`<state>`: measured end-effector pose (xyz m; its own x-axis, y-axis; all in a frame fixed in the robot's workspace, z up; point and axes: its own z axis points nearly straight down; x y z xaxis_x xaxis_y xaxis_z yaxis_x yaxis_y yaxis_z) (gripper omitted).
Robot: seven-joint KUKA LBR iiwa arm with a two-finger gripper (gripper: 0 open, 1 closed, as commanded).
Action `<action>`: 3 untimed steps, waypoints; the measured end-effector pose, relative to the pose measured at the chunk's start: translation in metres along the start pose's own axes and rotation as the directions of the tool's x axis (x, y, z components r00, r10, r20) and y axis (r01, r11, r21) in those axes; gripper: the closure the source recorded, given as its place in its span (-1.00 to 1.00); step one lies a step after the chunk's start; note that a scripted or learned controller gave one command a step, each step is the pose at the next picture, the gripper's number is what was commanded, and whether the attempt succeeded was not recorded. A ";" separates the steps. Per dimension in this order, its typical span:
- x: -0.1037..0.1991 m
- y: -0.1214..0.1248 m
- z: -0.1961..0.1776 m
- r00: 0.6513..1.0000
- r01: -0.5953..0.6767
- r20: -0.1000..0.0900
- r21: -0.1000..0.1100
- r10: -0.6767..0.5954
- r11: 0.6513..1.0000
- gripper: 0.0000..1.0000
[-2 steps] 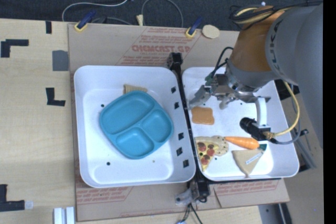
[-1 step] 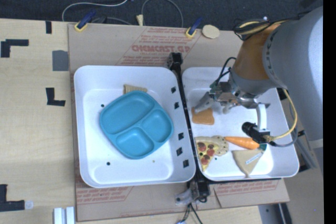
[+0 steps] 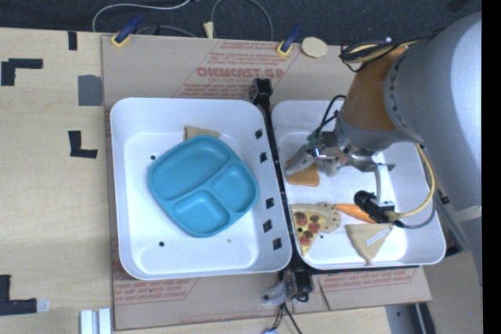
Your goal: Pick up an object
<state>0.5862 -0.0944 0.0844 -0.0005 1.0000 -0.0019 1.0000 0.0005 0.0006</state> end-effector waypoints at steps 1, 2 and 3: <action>-0.005 0.003 -0.015 1.000 -0.003 0.010 -0.013 0.003 1.000 1.00; -0.009 -0.053 -0.014 1.000 -0.005 0.002 0.001 0.005 1.000 1.00; -0.006 -0.052 -0.013 1.000 -0.001 -0.001 0.003 0.001 1.000 -1.00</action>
